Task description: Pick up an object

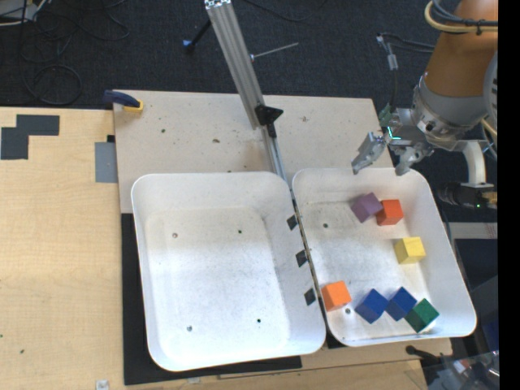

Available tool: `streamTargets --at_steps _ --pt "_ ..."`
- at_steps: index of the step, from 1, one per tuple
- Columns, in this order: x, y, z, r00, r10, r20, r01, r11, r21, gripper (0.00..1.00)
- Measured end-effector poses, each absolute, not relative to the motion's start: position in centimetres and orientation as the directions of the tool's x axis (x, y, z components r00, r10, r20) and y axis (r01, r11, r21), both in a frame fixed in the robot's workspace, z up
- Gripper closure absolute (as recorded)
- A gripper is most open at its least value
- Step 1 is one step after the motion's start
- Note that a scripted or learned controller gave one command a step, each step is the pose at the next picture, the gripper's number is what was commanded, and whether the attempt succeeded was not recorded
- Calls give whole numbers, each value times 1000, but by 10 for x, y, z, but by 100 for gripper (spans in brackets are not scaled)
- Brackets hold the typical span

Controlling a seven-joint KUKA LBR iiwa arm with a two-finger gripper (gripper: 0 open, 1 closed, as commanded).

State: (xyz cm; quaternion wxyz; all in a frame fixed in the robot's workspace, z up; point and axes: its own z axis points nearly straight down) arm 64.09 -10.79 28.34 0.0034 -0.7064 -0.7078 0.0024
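Note:
My gripper [383, 159] hangs open above the far rim of the right bin [357, 179], with nothing between its fingers. Just below it in that bin lie a purple cube [366, 207] and a red-orange cube [390, 212], side by side. A yellow cube [409, 249] rests further toward the front. Along the bin's near side sit an orange cube [335, 296], two blue cubes [372, 306] [400, 302] and a green cube [422, 314].
The left bin [213, 270] stands beside the right one, with black clips [301, 257] along their shared rims. A slanted aluminium bar [240, 59] rises from behind the bins. The arm's orange band [459, 51] is at the upper right.

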Motion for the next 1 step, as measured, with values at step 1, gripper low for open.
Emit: streamTargets --at_steps 1 --pt "642 -108 287 -3 1000 0 1000 3 -3 0"
